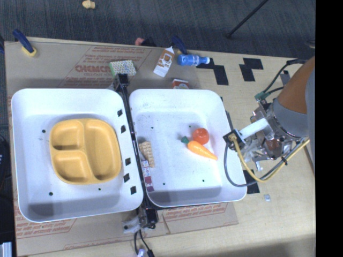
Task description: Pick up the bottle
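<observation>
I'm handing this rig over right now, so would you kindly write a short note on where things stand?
Pincer: outside the right bin's right rim, over the bench; nothing seen in it, and its state is unclear.
Bottle: blue, lying on its side on the cardboard behind the right bin, beside a small carton.
Right bin holds a carrot, a tomato and a waffle-cone piece; left bin holds a yellow divided tray.
Done: nothing yet.
Left: reach the bottle, grasp it, lift it.
</observation>
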You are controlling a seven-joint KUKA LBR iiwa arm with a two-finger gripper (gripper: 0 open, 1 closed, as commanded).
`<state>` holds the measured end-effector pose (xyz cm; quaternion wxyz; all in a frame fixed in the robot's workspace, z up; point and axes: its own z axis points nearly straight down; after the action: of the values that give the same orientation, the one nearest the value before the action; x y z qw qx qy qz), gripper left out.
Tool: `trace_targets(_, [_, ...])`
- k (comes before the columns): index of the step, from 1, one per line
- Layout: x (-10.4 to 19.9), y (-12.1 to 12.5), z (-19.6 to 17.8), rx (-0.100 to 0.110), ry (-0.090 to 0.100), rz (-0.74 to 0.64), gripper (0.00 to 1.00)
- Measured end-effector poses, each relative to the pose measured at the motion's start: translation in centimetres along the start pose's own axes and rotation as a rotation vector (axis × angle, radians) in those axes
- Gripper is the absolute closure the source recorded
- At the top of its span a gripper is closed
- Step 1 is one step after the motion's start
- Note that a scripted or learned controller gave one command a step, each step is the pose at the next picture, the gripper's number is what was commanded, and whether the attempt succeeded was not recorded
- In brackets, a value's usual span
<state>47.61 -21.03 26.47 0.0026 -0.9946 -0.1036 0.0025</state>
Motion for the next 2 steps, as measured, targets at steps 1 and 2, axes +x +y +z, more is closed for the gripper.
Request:
trace_targets(1, [0.0,0.0,-0.6,-0.002,0.002,0.0,1.0])
trace_targets(2, [0.0,0.1,-1.9,-0.002,0.003,0.0,1.0])
